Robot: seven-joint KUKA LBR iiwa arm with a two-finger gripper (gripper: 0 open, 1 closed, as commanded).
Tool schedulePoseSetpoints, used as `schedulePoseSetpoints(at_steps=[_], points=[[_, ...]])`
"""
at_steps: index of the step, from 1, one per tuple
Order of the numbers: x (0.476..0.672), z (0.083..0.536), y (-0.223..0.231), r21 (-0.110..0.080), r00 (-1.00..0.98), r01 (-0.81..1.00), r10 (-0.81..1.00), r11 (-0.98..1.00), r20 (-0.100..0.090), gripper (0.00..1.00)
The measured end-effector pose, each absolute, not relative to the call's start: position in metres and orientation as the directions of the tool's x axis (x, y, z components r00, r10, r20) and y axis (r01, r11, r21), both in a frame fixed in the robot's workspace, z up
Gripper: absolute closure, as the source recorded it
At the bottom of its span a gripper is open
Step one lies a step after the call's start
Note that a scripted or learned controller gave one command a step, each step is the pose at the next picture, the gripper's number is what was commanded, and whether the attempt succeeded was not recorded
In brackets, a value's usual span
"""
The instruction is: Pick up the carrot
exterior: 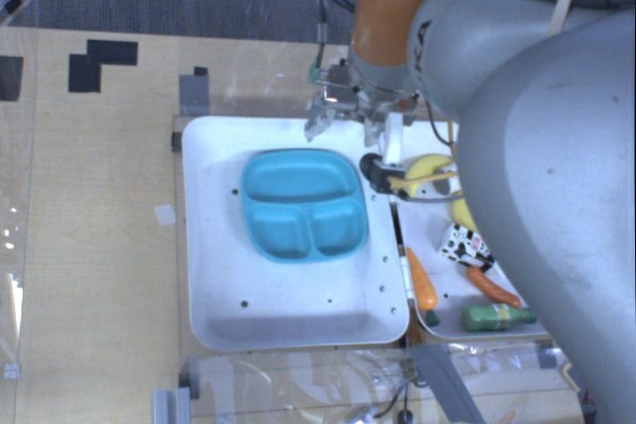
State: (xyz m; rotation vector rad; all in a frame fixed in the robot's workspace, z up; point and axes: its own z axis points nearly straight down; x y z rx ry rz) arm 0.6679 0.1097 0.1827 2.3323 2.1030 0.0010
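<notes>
jaws (348, 125) open over bin edge; carrot (422, 282) in rt bin, well apart

— How is the arm (517, 104) posed?
— It is extended in from the right, its grey bulk seen large in the foreground, with the orange band (383, 5) set above the wrist.
— And the gripper (346, 122)?
— It is pointed downward, its two fingers (318, 121) spread apart, with nothing seen between them.

tray (298, 204) in left bin (214, 243) | carrot (422, 281) in right bin (left edge)
</notes>
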Motion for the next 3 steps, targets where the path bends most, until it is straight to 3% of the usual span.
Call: schedulePoseSetpoints(at_steps=[1,2,3], points=[[0.642,0.171,0.133,-0.002,0.289,0.957,0.957,-0.289,-0.002,0.00],[0.647,0.207,0.152,0.001,0.207,0.978,0.978,-0.207,-0.001,0.00],[0.671,0.099,0.181,0.012,0.149,0.989,0.989,-0.149,0.006,0.00]])
